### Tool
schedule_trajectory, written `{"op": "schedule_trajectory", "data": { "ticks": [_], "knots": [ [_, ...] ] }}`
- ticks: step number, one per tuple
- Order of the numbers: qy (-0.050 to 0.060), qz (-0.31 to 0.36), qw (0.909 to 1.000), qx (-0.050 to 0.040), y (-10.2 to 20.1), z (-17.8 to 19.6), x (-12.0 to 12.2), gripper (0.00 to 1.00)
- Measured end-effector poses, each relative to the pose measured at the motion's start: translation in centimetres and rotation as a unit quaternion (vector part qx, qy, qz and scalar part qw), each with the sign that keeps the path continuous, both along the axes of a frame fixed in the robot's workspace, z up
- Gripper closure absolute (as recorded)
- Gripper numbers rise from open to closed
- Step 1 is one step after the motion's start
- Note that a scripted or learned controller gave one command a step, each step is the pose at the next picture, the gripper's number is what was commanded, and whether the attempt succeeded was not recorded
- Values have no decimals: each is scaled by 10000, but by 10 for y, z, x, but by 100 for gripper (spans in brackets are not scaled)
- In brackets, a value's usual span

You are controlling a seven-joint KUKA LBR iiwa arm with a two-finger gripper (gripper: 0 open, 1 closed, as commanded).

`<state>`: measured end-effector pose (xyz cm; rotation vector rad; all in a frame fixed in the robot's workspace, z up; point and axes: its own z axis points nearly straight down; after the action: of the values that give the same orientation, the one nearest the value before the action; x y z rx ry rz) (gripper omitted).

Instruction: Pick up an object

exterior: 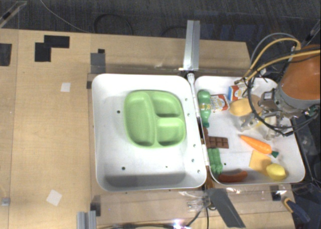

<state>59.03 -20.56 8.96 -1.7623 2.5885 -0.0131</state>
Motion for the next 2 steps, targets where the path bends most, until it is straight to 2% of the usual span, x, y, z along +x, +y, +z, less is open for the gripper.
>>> {"op": "schedule_trajectory", "data": {
  "ticks": [1,2],
  "knots": [
    [2,49,10000,-7,12,1,-74,0],
    [-51,838,9965,-33,14,2,-96,0]
  ]
}}
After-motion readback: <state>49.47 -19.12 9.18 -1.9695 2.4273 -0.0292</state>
